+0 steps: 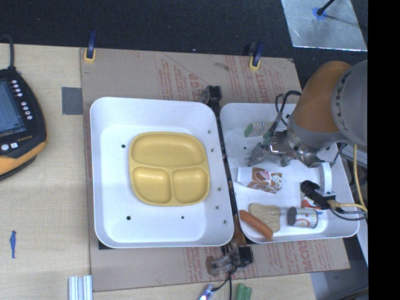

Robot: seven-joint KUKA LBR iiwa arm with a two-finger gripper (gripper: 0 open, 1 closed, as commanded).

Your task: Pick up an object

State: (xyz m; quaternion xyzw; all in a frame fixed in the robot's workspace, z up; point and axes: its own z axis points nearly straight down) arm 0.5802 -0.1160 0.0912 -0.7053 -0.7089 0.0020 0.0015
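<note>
Reaching from right, claw point(259, 155) low over right bin point(234, 120).

Right bin point(232, 127), objects loose on floor: small red-white packet point(265, 179) at middle, flat; orange carrot-like stick point(256, 224) and tan bread-like piece point(265, 214) touching at front edge; small cylinder point(304, 217) on its side beside them.

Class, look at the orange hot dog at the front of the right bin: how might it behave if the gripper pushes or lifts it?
The hot dog looks round and narrow, so it may roll when pushed. It seems smooth, likely slippery. It touches the tan bread slice, which may shift too.
</note>
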